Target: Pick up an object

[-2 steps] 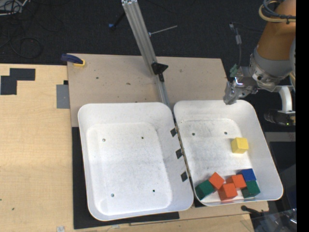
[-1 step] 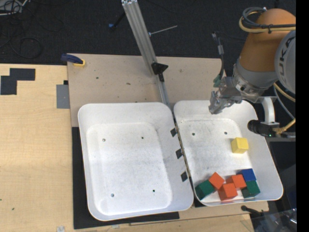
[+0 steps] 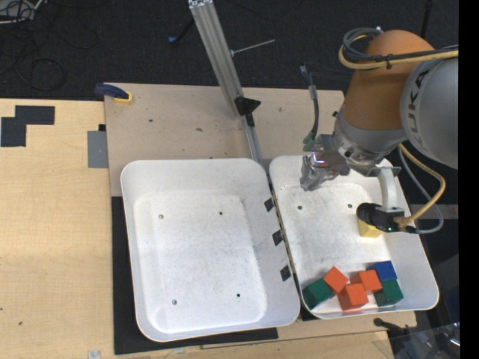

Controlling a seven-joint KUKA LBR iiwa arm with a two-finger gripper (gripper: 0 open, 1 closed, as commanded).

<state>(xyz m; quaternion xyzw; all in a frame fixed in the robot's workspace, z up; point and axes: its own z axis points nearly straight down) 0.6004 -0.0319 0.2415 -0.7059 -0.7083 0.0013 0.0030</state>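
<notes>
My gripper (image 3: 314, 176) hangs over the far left part of the right bin (image 3: 329, 208), with nothing visible in it. Several small blocks cluster at that bin's near end: a green block (image 3: 318, 292), an orange block (image 3: 336, 279), a second orange block (image 3: 354, 296), a third orange one (image 3: 370, 280), a blue block (image 3: 385, 269) and a dark green block (image 3: 388, 295). A yellow block (image 3: 369, 229) lies by the right wall, partly covered by a black part on the arm's cable. The gripper is well away from all of them.
The left bin (image 3: 194, 245) lies beside the right one, with black clips along the shared edge. A slanted aluminium bar (image 3: 221, 54) rises behind the bins. The arm's grey and orange body (image 3: 389, 88) looms over the right bin's far corner.
</notes>
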